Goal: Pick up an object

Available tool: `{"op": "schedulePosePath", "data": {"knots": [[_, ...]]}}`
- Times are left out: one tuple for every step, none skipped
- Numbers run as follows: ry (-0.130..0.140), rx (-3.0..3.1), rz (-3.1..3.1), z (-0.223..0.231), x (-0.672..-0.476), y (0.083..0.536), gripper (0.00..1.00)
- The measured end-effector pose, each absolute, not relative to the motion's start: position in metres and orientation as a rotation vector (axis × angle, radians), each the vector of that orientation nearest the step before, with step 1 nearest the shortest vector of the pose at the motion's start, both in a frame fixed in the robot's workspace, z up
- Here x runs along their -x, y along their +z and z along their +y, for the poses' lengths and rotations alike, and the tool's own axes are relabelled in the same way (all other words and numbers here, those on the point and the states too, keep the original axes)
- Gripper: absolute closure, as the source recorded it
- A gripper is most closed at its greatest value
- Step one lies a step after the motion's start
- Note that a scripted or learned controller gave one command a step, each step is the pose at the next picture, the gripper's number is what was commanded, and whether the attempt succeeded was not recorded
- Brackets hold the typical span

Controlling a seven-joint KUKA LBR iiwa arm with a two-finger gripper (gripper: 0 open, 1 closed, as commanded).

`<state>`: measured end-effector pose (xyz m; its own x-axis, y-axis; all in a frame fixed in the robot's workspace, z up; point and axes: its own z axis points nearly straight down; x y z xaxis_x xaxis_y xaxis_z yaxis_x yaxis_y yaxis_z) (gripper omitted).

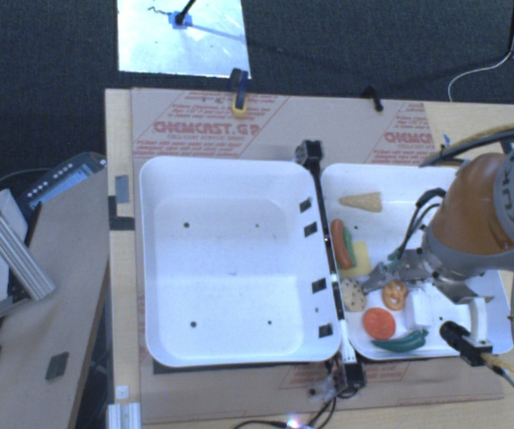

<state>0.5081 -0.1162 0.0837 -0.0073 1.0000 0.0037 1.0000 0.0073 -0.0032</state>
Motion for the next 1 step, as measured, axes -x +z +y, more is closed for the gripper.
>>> {"op": "schedulePosePath", "data": {"knots": [[0.002, 2.224, -2.218, -0.1652, -0.4854, 0.0842, 0.0]]}}
